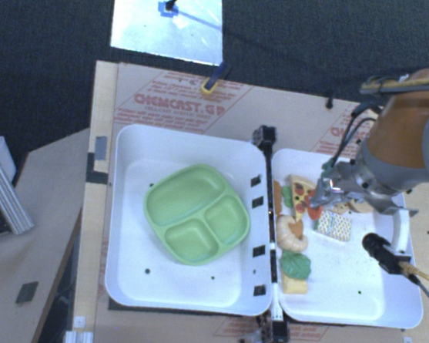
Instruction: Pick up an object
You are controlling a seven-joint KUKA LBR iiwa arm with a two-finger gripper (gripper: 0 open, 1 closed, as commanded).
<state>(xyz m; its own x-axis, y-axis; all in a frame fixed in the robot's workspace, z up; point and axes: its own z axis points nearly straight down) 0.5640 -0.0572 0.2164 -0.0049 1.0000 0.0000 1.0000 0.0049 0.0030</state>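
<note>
We see the metal claw low over the toy pizza slice at the right bin's ten o'clock; its opening we cannot tell. The smooth green three-part plate fills the left bin, and open white floor lies toward the right bin's five o'clock.

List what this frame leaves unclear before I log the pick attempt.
- Gripper: its tip sits low among the toy food in the right bin; too small and blurred to judge its state or any contact.
- Pizza slice: partly covered by the gripper.
- Patterned block: its upper edge is hidden under the wrist.
- Arm: cut off by the right edge.
</note>
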